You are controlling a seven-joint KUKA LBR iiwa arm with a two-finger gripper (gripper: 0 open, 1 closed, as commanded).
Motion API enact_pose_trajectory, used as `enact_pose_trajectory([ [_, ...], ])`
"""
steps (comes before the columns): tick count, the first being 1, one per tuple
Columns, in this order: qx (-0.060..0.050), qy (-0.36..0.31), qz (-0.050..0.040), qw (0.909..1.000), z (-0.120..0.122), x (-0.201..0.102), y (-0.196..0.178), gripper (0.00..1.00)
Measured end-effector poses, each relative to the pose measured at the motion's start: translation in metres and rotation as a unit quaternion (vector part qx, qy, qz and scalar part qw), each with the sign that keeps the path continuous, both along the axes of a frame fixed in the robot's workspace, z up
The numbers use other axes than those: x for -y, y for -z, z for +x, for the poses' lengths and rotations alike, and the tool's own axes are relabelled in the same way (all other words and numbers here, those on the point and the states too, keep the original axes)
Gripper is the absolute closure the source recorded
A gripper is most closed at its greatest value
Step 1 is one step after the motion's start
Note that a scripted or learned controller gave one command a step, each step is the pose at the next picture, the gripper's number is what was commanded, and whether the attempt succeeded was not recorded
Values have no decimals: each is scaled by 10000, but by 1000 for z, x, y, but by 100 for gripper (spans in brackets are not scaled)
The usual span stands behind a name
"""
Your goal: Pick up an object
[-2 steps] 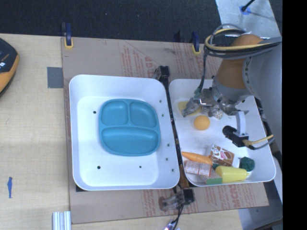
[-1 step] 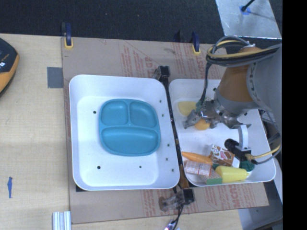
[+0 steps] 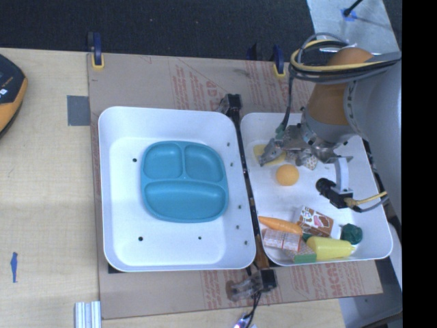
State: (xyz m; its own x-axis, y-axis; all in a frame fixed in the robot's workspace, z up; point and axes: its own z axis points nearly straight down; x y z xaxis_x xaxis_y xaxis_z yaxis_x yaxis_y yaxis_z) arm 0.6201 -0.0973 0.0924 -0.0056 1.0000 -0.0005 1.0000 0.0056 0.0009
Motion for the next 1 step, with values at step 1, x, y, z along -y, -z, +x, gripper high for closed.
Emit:
enact_pose_trajectory([
  [1,1,-12,-3,10000,38,10,0,0],
])
